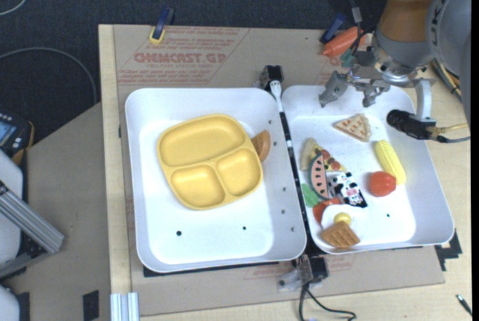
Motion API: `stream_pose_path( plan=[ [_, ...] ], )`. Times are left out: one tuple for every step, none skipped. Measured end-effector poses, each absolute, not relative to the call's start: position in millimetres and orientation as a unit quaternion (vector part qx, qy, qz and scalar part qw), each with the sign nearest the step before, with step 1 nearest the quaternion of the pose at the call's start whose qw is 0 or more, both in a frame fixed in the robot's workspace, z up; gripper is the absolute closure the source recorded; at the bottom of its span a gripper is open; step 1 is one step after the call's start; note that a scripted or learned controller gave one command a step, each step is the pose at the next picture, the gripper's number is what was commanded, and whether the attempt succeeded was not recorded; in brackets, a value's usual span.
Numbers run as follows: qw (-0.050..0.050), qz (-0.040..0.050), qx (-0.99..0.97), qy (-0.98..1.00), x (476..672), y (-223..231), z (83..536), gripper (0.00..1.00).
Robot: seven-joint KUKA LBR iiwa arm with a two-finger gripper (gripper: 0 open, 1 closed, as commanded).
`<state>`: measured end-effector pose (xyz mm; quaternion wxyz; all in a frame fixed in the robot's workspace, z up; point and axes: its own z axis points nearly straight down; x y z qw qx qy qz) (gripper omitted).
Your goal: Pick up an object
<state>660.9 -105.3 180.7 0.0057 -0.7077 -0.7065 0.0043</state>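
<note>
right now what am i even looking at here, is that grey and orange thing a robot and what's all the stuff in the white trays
Yes, that is a robot arm, grey with an orange band, reaching in from the right of the picture. One camera fixed above the bench looks down at a slant. At the arm's end is its tool, two fingers spread apart above the far edge of the right bin, with nothing between them. The job is to pick something up.

The left bin holds a yellow divided plate with a small brown piece beside it. The right bin holds toy food: a triangular sandwich slice, a corn cob, a red tomato, a watermelon slice and several smaller pieces heaped near its left wall.
</note>
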Motion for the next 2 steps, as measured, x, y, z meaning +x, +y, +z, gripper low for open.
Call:
stream_pose_path(
  plan=[
    [0.001, 0.0002, -0.707, -0.707, 664.0, -105.1, 188.0, 0.00],
    [0.003, 0.0019, -0.707, -0.707, 661.2, -96.6, 141.1, 0.00]
  ],
)
